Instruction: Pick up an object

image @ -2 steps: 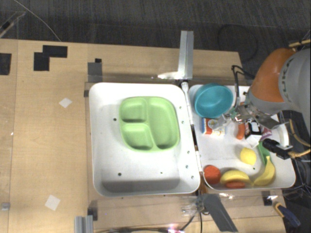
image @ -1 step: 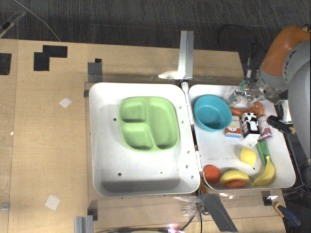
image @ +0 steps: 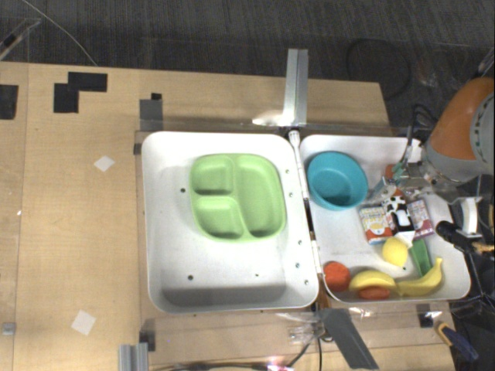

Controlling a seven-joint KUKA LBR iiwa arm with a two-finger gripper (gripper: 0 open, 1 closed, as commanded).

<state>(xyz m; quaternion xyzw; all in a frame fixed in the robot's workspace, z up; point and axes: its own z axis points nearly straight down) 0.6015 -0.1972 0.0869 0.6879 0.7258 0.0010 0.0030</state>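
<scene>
The right bin (image: 352, 149) holds a blue bowl (image: 336, 180) at its back left. A small red-and-white packet (image: 375, 222) lies in the middle, with a black-and-white item (image: 399, 209) and a pink wrapper (image: 422, 216) beside it. A lemon (image: 394, 251), a green stick (image: 420, 256), a banana (image: 422, 281), a red tomato (image: 336, 273) and a yellow-and-red piece (image: 372, 284) lie along the front. My gripper (image: 402, 184) hangs over the bin's back right part, just above the packets and right of the bowl. I see nothing held in it.
The left bin (image: 162, 230) bears a green divided plate (image: 236, 195) in its middle. A metal post (image: 297, 83) stands behind the wall between the bins. The arm's orange band (image: 464, 122) looms over the right bin's far right corner.
</scene>
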